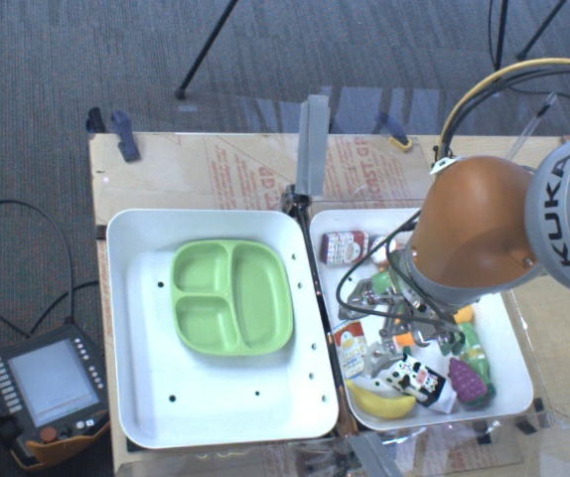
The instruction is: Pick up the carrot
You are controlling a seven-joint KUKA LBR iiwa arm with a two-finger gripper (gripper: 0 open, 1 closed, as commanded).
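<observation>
The carrot (463,315) shows as a small orange patch in the right bin (519,366), mostly hidden under the arm's orange wrist band. My gripper (407,326) hangs low over the middle of that bin, just left of the orange patch, among cables and the packed items. The wrist and cables cover its tip. Whether it touches the carrot cannot be made out.
Around the gripper lie a dark red can (343,247), a small carton (351,347), a banana (382,401), a cow-patterned toy (416,378), purple grapes (467,379) and a green item (475,342). A green divided plate (232,296) sits in the left bin (141,366).
</observation>
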